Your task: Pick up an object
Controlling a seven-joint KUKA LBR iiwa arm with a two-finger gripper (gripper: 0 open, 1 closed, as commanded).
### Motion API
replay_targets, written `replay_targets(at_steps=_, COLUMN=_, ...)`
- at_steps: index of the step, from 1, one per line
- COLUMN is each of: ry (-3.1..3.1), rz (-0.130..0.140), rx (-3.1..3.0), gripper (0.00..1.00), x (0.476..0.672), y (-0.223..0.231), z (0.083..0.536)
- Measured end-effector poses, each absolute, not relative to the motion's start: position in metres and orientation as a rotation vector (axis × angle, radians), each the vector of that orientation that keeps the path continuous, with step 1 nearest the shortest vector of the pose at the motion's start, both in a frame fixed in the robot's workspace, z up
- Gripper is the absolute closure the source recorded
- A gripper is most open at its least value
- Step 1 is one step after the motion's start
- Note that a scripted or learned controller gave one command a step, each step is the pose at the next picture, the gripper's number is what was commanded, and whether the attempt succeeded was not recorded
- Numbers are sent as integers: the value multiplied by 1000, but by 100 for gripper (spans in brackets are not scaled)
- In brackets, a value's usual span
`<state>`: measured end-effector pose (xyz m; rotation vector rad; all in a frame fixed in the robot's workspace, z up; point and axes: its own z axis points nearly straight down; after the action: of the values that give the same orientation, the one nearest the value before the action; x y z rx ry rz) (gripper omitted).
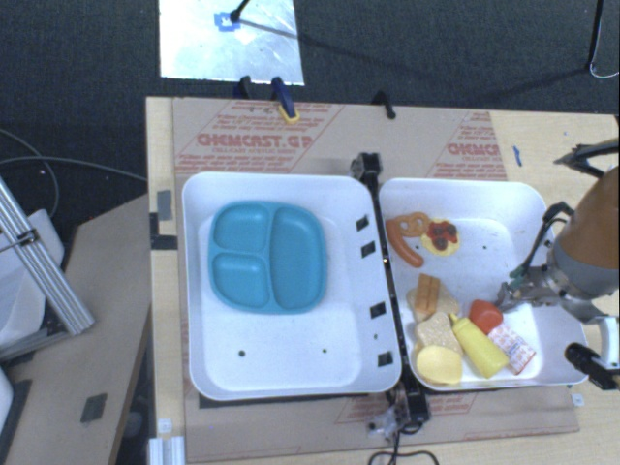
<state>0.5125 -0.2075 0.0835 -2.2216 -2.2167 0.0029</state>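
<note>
Camera view: my gripper hangs low in the right bin near its right wall, just above a red tomato. Beside the tomato lies a yellow mustard bottle. The left bin carries a blue divided plate.

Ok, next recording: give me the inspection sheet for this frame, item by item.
Surface: bench with two white bins side by side on printed cardboard.
Job's things: right bin holds hot dog, red-topped yellow piece, bread slices, tomato-red piece, mustard bottle, yellow piece, small packet.
Clutter: left bin holds a blue divided plate.
Gripper: gripper low over right bin beside the red piece; nothing seen held.
Cables: black cables on the floor.
Surroundings: dark carpet, shiny sheet, aluminium frame.
</note>
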Motion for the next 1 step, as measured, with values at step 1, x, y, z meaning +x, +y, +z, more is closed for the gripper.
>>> replay_targets(at_steps=1, ry=-2221, rz=0, rx=-2221, gripper=100, x=485, y=-182, z=84)
